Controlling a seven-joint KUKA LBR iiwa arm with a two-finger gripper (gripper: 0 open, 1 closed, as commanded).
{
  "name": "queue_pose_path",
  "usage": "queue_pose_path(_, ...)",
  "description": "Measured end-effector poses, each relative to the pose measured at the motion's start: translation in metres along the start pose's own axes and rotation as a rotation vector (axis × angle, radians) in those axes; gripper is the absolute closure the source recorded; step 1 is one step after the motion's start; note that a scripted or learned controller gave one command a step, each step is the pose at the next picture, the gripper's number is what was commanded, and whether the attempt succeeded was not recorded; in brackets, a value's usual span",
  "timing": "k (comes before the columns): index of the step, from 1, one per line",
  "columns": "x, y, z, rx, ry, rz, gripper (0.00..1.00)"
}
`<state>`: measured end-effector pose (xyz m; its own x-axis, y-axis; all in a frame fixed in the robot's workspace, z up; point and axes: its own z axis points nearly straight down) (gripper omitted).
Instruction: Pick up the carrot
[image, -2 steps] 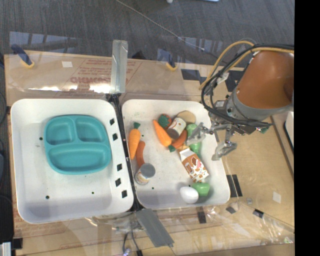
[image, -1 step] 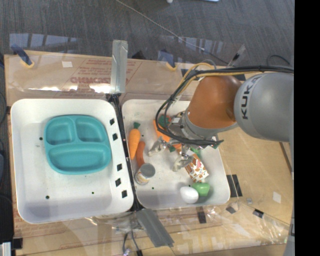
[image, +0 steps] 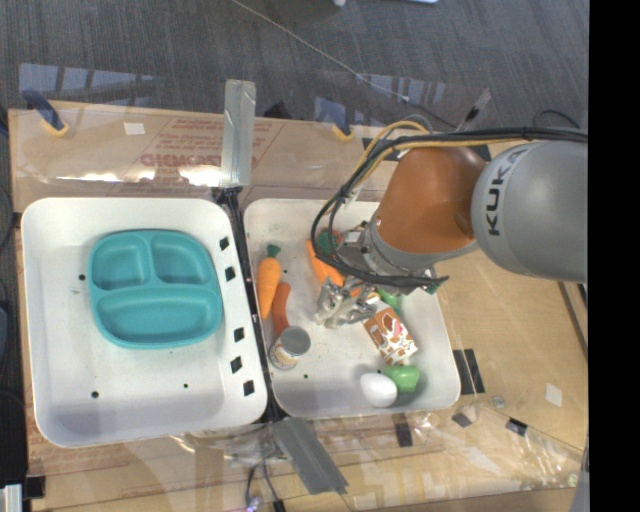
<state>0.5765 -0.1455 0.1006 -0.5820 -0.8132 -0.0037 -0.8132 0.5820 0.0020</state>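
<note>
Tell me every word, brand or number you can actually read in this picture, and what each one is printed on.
"KU" in dark letters on the grey arm; further letters are cut off.
Red print on the cardboard sheet behind the bins: too blurred to read.
Print on the small carton in the right bin: too small to read.
The silver can shows no readable label.

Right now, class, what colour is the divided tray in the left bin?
Teal, a blue-green; the divided tray shows plainly in the camera view.
</note>
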Motion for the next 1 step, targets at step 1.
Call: queue_pose_path(1, -0.0360, 0.0832, -0.1065, 0.008, -0.001, -0.014, 1.00)
